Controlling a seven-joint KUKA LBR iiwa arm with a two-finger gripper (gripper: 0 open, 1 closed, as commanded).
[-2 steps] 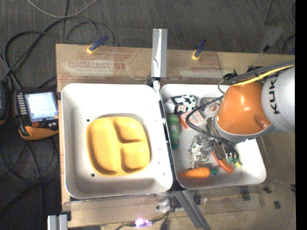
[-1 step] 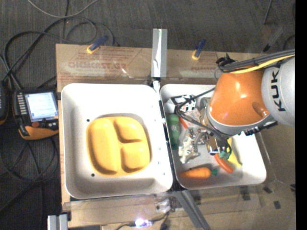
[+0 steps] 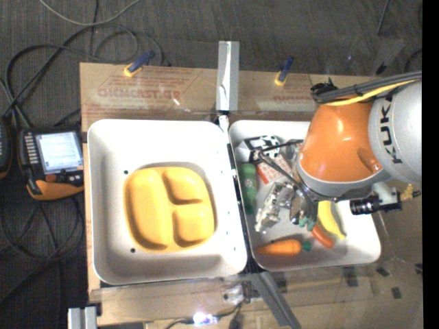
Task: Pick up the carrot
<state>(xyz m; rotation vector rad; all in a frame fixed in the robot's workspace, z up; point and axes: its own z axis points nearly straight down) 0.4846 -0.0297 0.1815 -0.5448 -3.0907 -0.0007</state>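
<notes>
Lying flat near the lower edge of the right bin (image 3: 370, 249), lower right of centre in the frame: carrot (image 3: 281, 248), long axis almost left to right, orange body to the left, green end to the right. Sitting just below and slightly left of the gripper (image 3: 282, 208), so needing a short move toward the bottom of the frame and a descent. Cannot tell the state of the gripper; nothing seen held in it. Crowding around: a yellow banana (image 3: 330, 219) and a small orange-red piece (image 3: 322, 237) just right of the carrot's green end, a green bottle (image 3: 247, 186) up and to the left, a black-and-white object (image 3: 263, 144) near the upper wall. Probably risking a bump against the orange-red piece when closing along the carrot. Resting well apart, in the left bin (image 3: 103, 184): a yellow divided tray (image 3: 170, 206).
</notes>
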